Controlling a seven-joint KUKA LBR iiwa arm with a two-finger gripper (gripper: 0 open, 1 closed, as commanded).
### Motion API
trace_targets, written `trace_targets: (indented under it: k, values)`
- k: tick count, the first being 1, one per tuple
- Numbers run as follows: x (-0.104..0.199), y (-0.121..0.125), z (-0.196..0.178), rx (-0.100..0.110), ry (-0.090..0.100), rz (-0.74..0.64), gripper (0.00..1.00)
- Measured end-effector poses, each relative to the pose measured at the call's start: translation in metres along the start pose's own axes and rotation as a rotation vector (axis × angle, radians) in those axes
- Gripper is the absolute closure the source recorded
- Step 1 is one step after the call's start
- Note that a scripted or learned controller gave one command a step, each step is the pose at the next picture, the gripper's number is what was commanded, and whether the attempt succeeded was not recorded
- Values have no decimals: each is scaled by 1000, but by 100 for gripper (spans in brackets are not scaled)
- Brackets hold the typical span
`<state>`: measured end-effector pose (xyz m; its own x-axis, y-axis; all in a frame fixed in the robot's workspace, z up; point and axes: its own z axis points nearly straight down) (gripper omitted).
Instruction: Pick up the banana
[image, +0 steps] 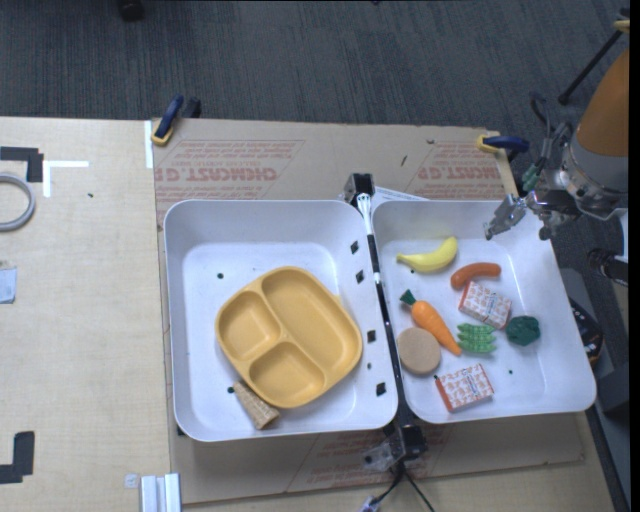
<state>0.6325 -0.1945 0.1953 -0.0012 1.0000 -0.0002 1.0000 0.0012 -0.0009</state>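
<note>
Plainly, the right bin (560, 300) is crowded, and that is where a try could fail. Beside it, the left bin (185, 300) bears a yellow divided plate (290, 335), well out of the way. The gripper (503, 218) hangs over the right bin's far rim, carrying nothing; its tip is too small and blurred to tell how the jaws stand. The banana (430, 257) lies in that bin's far left part, near the centre wall. A sausage (475, 272) lies just beside it, so a descent slightly off could nudge either. The banana's curve may let it roll from a pinch.
</note>
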Motion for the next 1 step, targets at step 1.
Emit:
trace_targets:
  k: [1]
  values:
    - [51,26,103,0,0,-31,0]
